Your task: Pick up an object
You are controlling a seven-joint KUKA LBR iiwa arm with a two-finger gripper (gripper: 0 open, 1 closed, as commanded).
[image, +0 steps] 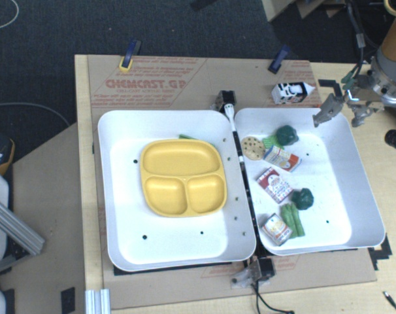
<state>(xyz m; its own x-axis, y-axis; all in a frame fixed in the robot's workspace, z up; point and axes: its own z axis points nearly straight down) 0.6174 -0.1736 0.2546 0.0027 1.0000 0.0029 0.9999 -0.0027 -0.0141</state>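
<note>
We look down on a pale wooden desk (pixel 87 175) covered by a brown cardboard sheet (pixel 185 84) with red lettering, standing on dark carpet (pixel 119 12). A blue-and-yellow clamp (pixel 128 55) and a dark blue clamp (pixel 278 59) pin the sheet's far edge. Two shallow white bins sit side by side on it: the left bin (pixel 119 241) carries a yellow divided tray (pixel 183 176), and the right bin (pixel 355 195) carries the small items.

The hand (pixel 345 106) hangs over the far right corner of the right bin. We see its two fingers spread apart with nothing between them.

Every item lies to the left of the hand and nearer to us. The closest is a green round piece (pixel 287 135), with a speckled cookie (pixel 253 148) and a small red-and-white can (pixel 281 157) just beyond it. Further toward us lie a red-and-white packet (pixel 274 184), a second green piece (pixel 302 199), a green stalk-like piece (pixel 293 218) and a small wrapped item (pixel 276 228) near the front rim. A black-and-white carton (pixel 293 92) rests on the cardboard outside the bin, left of the hand.
</note>
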